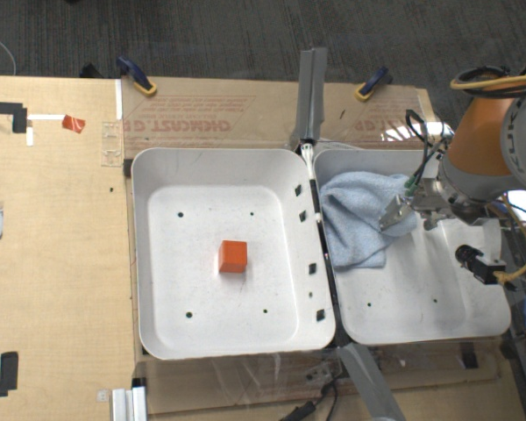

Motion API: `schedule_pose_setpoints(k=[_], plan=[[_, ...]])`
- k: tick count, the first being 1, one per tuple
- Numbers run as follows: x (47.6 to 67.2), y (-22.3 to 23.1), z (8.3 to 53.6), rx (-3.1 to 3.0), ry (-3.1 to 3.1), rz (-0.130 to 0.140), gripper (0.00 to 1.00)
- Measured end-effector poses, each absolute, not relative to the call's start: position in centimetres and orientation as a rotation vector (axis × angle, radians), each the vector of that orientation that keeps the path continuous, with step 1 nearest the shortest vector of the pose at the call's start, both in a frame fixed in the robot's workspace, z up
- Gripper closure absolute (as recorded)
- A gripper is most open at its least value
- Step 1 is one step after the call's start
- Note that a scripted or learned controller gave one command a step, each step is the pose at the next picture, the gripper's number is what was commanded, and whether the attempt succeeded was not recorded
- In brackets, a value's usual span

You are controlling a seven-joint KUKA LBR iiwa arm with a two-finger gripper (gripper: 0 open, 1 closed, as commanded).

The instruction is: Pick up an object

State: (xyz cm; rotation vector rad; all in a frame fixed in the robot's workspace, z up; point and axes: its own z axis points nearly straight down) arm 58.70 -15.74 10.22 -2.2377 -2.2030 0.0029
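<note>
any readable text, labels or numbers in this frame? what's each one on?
Red print on the cardboard sheet behind the left bin: two lines, appearing reversed or upside down and too blurred to quote with confidence.
A second faint patch of red print on the same cardboard behind the right bin: unreadable.
No text shows on the orange block, the blue-grey cloth, the bins or the arm.

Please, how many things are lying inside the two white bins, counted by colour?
Orange: 1, the cube in the left bin.
Light blue: 1, the cloth in the right bin.
Total: 2.
</note>
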Motion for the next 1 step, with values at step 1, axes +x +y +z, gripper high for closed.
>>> schedule_pose_setpoints(k=[1], plan=[[64.14, -13.9, 9.38, -2.146, -2.299, -0.001, 0.0]])
